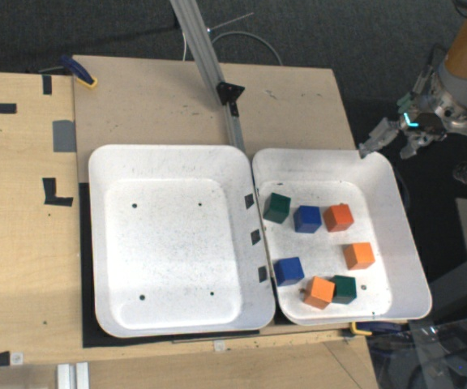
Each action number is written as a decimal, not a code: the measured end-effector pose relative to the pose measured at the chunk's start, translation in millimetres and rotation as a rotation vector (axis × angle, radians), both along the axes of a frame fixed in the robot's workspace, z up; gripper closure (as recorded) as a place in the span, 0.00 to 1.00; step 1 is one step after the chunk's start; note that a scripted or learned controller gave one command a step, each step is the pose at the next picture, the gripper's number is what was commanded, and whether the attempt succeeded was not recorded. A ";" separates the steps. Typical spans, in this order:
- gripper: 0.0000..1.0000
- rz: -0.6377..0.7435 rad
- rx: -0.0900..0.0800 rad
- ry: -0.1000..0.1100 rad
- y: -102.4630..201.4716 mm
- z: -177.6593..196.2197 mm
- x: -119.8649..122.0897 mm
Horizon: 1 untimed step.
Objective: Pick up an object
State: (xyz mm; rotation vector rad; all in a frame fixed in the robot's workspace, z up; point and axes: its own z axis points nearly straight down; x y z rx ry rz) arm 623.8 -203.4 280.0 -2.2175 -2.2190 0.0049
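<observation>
The pale wooden tabletop (160, 104) carries two shallow white plastic bins side by side. The left bin (169, 173) holds no objects. The right bin (379, 181) holds seven small cubes: a dark green cube (276, 207) at its far left, a blue cube (307, 219) just beside it, an orange cube (339, 217) next along, a second orange cube (359, 255) nearer and to the right, a second blue cube (289, 271) near the left wall, and a third orange cube (320, 292) touching a second dark green cube (344, 288) at the near side.

The grey arm with its orange band (460, 55) sits at the far right, outside the right bin's far right corner. The tool (396, 132) hangs well apart from every cube; whether it is apart or together cannot be told.

Judgement: the approach step is in hand, and nothing is grasped. The next move calls for travel left and nearer over the right bin, then a descent onto one well-separated cube, such as the second orange cube.
</observation>
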 end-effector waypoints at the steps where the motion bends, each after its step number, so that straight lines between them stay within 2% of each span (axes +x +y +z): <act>1: 0.00 0.001 -0.002 -0.004 0.0 2.9 0.7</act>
